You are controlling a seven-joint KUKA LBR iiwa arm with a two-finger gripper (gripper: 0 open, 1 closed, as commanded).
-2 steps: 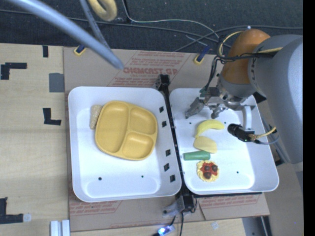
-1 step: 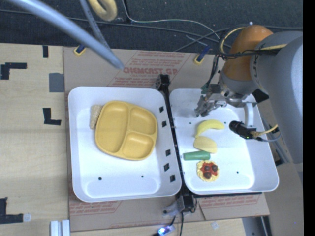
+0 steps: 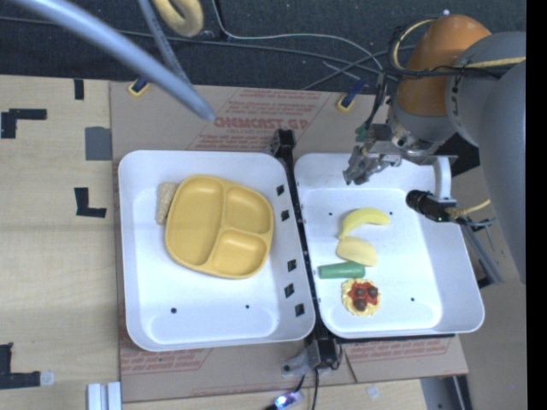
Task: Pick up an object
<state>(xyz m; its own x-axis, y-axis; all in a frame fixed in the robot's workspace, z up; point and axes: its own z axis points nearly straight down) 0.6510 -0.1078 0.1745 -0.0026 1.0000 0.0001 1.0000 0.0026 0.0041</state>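
The toy banana (image 3: 364,219) looks light, stiff and smooth, best pinched across its middle; whether the gripper (image 3: 359,167) is open, I cannot tell

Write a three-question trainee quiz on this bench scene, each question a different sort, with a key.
1. True or false: the yellow three-compartment plastic tray lies in the left white bin.
2. Multiple choice: which lies nearest the two-finger gripper? A) the curved yellow toy banana B) the green cylindrical toy vegetable C) the small round toy pizza with red topping
3. Fill in: the four small toy foods lie in the ____ white bin.

Key: 1 true. 2 A. 3 right; the fourth is a pale yellow toy wedge, between the banana and the green piece.
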